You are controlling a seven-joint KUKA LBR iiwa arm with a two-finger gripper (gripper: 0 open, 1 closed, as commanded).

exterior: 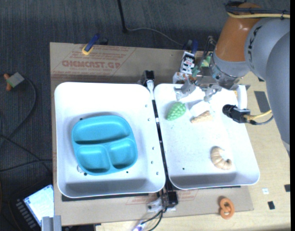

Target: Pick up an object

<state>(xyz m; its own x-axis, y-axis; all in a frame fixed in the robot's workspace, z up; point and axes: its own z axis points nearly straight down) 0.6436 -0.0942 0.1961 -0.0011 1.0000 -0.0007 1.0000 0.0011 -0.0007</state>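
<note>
White plastic bins sit side by side on the bench (275, 186). Left bin (65, 129) holds a blue divided tray (105, 144) w/ three compartments, lying flat near centre. Right bin (244, 174) holds three items: a green bumpy object (176, 110), maybe toy grapes, near the upper-left corner; a small tan pastry-like piece (201, 118) just right of it; a pale curled croissant-shaped item (221, 158) lower right, well apart from the other two. Grey arm w/ orange band reaches in from the right. Claw (195, 92) hangs over the right bin's back edge, fingers spread wide, nothing between them; one fingertip is near the green object, the other above the tan piece. Small orange ring (226, 207) lies on the bench in front of the right bin.
</note>
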